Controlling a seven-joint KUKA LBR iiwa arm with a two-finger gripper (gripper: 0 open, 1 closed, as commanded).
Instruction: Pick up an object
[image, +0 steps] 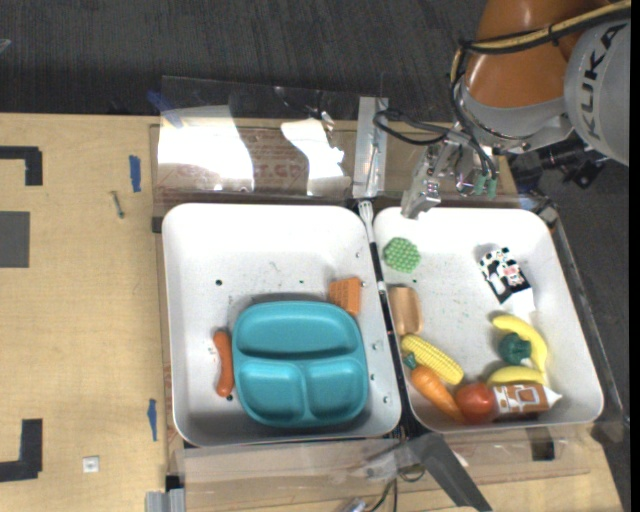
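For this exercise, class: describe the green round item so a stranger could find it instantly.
Start at the right-hand white bin and go to its far left corner. There lies a green dimpled disc, apart from the yellow corn and carrot nearer the front.

A green round toy (401, 254) lies flat in the right bin (455, 222), near its back left corner.

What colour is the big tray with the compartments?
The divided tray is teal blue, shown in the camera view, in the left bin.
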